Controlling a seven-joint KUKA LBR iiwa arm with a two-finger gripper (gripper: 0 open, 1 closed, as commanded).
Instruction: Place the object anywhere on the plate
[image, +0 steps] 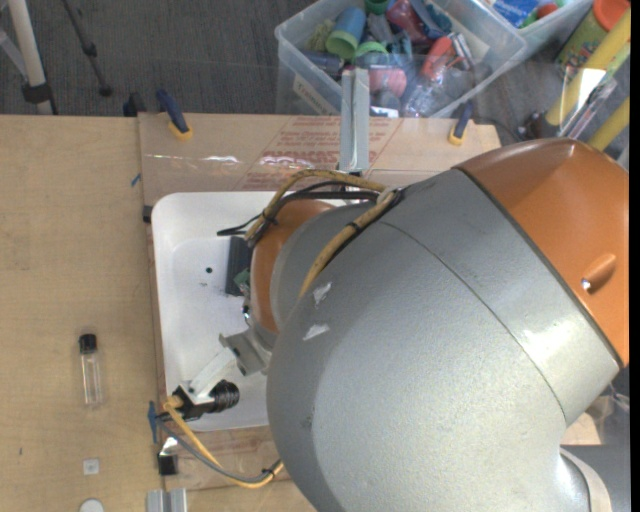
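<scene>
My grey and orange arm (450, 330) covers most of the view and hides the greater part of the white bin (185, 300) beneath it. A dark part of the gripper (238, 268) peeks out from under the wrist, low over the bin's left half. The bare strip of bin floor along the left wall carries a tiny dark speck (208, 270). Whatever lies under the arm is hidden.
A small clear vial with a black cap (90, 368) lies on the wooden bench left of the bin. A clear tub of colourful toys (400, 45) stands at the back. Blue clamps (175, 118) hold a cardboard sheet behind the bin.
</scene>
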